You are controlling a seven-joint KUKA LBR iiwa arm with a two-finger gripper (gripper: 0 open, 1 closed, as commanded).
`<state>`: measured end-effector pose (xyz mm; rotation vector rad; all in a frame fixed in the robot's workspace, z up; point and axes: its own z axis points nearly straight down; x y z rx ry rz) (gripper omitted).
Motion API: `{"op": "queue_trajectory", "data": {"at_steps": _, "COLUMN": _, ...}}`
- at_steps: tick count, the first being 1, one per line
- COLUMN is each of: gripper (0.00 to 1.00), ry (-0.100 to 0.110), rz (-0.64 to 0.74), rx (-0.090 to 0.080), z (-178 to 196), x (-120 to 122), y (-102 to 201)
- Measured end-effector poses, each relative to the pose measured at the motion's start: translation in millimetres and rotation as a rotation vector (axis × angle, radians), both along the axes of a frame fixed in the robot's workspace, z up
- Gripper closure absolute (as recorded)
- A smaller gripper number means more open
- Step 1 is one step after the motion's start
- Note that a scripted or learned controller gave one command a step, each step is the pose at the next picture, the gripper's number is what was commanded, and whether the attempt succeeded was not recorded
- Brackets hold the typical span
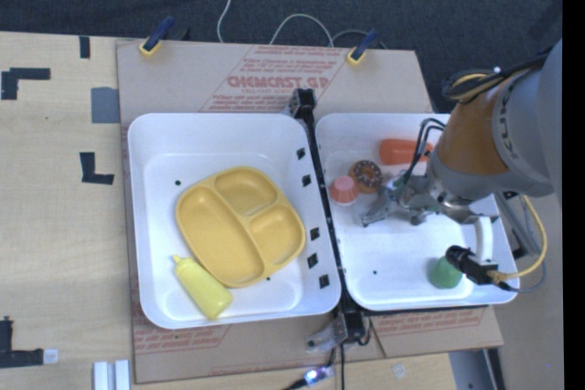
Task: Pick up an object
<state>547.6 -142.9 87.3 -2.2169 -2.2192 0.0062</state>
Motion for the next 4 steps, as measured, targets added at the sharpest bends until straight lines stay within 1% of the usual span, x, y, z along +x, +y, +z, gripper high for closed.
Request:
{"op": "queue_trajectory", "data": {"at_steps": 1, "gripper": 1.00, "ry": -0.003, "rz": 0.002, "rx": 0.000, "z": 13, "x": 1, "y": 1}}
{"op": "queue_trajectory", "data": {"at_steps": 2, "gripper": 1.00, "ry": -0.008, "rz": 0.000, "rx": -0.001, "z": 55, "x": 3, "y": 0}}
{"op": "queue_trajectory", "data": {"at_steps": 3, "gripper": 1.00, "ry": -0.010, "rz": 0.001, "rx": -0.002, "z": 107, "x": 4, "y": 0}}
{"op": "queue_trajectory", "data": {"at_steps": 4, "gripper": 1.00, "ry": -0.005, "rz": 0.006, "rx": 0.002, "z": 110, "x": 4, "y": 54}}
